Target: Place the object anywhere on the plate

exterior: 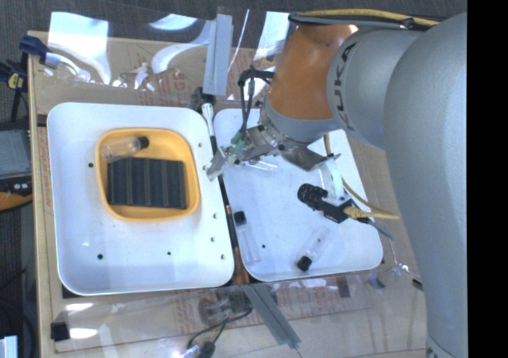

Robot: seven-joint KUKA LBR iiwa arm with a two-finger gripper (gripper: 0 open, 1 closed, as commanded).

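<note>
Hovering claw (pixel 225 159) at bins' shared edge, beside yellow plate (pixel 148 207)

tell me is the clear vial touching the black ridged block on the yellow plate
Cannot tell. In the camera view the clear vial lies just above the black ridged block on the yellow plate, too close to show a gap or contact.
</note>
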